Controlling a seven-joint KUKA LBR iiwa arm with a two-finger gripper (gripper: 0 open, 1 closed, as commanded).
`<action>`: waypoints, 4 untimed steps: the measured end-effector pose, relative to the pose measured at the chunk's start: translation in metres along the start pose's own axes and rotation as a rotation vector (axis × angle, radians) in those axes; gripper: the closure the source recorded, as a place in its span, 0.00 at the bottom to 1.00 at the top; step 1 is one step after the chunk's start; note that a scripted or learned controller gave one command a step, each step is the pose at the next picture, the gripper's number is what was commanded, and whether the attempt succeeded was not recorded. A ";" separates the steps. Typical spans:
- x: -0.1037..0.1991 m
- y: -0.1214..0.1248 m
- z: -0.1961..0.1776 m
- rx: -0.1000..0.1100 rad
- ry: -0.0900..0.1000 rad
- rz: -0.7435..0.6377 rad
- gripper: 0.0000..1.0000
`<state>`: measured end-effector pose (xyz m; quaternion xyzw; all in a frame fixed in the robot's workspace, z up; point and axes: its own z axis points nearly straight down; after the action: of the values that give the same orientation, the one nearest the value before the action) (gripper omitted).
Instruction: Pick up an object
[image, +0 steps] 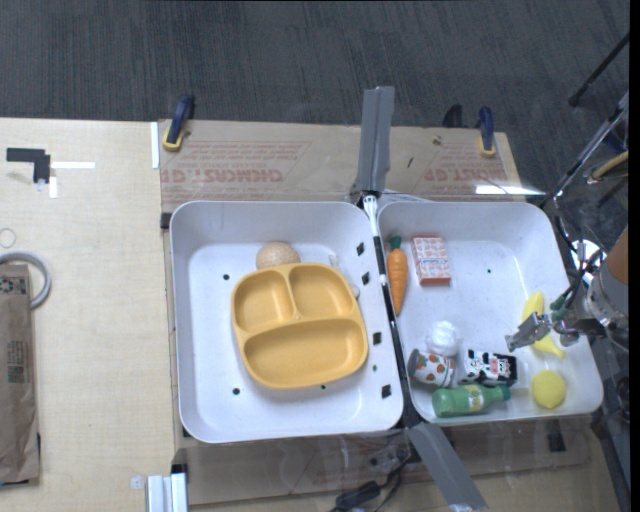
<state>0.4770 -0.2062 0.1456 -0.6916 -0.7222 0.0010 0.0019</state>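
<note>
- The hand (535, 330) reaches in over the right edge of the right white bin (500, 225). Whether it is open or closed cannot be told, and nothing is visibly held.
- A yellow banana-shaped toy (540, 322) lies just beside the hand, with a round yellow lemon-like ball (549, 389) below it near the bin's corner.
- Along the bin's near side lie a green plastic bottle (470, 400), a small black-and-white cow-patterned toy (490, 368) and a white spotted cup-like toy (434, 362).
- An orange carrot toy (397, 278) lies by the divider, and a small red-and-white box (431, 259) sits just beside it.
- The left white bin (200, 330) holds a yellow divided plastic plate (298, 325), with a tan rounded object (277, 254) touching its far edge.
</note>
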 end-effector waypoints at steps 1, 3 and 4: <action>0.000 0.000 -0.008 0.000 -0.001 0.001 1.00; -0.018 0.066 -0.255 -0.003 -0.004 -0.281 1.00; -0.019 0.083 -0.254 -0.003 -0.005 -0.213 1.00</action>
<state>0.5616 -0.2222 0.3993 -0.6110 -0.7916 0.0012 -0.0008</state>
